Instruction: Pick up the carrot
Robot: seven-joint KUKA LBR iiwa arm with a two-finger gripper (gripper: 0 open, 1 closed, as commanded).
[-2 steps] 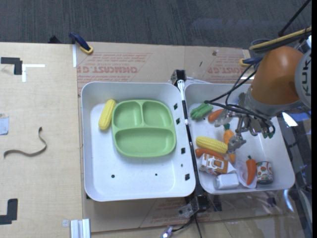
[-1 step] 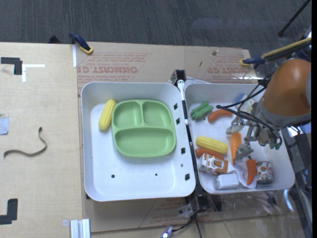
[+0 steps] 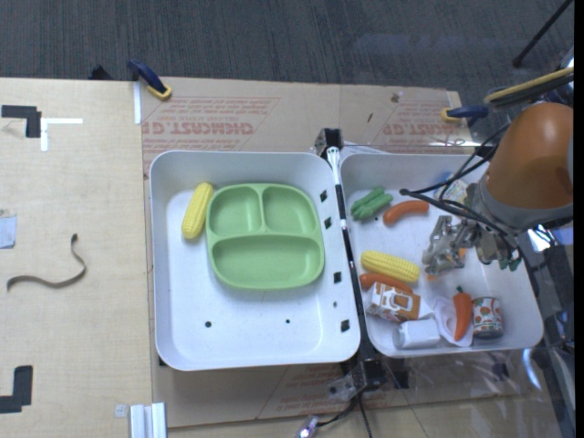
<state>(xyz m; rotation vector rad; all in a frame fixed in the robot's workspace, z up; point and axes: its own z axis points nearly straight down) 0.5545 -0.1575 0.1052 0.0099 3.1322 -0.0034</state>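
The carrot (image 3: 463, 314) is small and orange with a green top. It lies near the front right of the right bin (image 3: 522, 336), on a white scrap and beside a red-labelled can (image 3: 487, 318). My gripper (image 3: 444, 252) hangs over the middle of the right bin, up and to the left of the carrot and apart from it. Nothing shows in the gripper.
Around the gripper in the right bin lie a corn cob (image 3: 391, 265), an orange-red sausage-shaped piece (image 3: 406, 211), green pods (image 3: 370, 203), a small carton (image 3: 394, 304) and a white block (image 3: 418, 334). In the left bin (image 3: 246, 345) are a green divided plate (image 3: 265, 235) and a second corn cob (image 3: 196, 210).
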